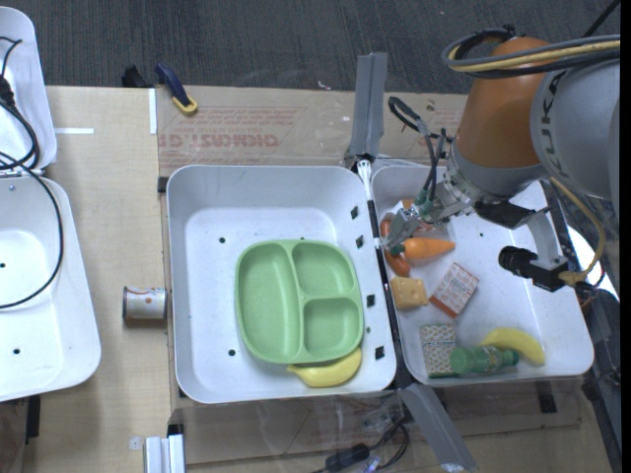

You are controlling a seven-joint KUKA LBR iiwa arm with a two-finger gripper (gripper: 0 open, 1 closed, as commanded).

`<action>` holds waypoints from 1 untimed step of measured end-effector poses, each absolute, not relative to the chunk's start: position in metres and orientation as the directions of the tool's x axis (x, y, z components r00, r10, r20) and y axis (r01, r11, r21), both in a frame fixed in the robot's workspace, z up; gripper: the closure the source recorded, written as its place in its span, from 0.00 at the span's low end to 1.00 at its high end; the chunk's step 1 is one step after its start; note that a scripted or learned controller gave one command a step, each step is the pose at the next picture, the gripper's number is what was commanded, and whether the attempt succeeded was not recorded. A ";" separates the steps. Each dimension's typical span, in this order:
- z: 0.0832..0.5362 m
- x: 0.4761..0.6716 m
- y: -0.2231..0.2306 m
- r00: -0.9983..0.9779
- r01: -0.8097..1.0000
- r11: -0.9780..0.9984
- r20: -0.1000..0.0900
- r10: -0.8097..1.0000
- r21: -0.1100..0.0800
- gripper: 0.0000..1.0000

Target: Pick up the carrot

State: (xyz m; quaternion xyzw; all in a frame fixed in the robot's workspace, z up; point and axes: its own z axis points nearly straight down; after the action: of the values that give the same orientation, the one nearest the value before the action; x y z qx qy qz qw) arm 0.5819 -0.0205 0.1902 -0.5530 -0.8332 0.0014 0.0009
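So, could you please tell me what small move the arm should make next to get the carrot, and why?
Probably a short descent onto the carrot. The gripper sits just above its near-left end in the right bin, and nothing shows the carrot being held yet.

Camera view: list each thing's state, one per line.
carrot: lying in the right bin, at the gripper
green plate: upright, compartments bare
banana: lying flat
green bottle: on its side
small can: on its side, outside the bins
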 end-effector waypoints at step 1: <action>0.190 0.554 -0.018 -0.423 0.906 0.423 0.000 0.906 -0.004 0.00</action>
State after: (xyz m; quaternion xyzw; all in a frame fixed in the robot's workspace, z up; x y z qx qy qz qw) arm 0.5536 -0.0178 0.1900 -0.5373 -0.8434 0.0017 0.0013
